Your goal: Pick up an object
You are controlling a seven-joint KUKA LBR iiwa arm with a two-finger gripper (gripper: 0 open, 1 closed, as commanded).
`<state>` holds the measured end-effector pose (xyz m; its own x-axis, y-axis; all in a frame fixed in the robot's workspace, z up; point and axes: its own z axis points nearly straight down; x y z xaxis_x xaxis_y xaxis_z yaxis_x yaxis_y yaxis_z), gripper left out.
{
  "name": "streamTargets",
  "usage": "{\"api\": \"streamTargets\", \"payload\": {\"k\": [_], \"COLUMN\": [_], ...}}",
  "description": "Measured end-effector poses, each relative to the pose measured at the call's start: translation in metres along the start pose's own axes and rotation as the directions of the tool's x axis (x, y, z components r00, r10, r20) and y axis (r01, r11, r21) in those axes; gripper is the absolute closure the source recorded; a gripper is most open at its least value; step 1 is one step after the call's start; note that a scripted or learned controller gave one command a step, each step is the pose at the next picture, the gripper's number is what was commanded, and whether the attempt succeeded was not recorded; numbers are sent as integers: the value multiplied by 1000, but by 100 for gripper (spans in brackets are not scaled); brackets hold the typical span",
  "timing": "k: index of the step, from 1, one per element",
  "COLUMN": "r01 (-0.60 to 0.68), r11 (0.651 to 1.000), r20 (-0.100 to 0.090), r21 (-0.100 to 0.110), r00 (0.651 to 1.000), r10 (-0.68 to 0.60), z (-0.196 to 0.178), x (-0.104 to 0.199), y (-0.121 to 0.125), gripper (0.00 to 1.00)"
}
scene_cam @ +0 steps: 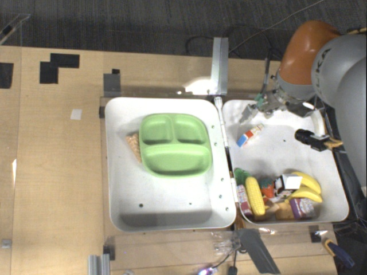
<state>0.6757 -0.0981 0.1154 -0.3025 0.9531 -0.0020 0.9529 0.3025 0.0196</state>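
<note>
The hand point(256, 106) hovers at the far edge of the right bin point(332, 171), apparently in the approach step with nothing visibly between its fingers; whether they are spread or closed I cannot tell. The nearest candidate, a small white tube with red and blue ends point(250, 135), lies just beside it on bare bin floor, so the next move likely calls for descending squarely over it. The pile in the near corner, with a banana point(306, 185) and a corn cob point(253, 196), is too jumbled to sort out.

Green tray point(174, 144), yellow bananas point(308, 186), white bins point(166, 211)
</note>
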Motion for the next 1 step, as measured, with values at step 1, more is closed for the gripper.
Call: {"api": "streamTargets", "payload": {"k": [1], "r01": [94], "r11": [995], "r20": [6], "r21": [16], "r00": [996], "r10": [-94], "z": [18], "x": [3], "y": [-4], "gripper": [0]}}
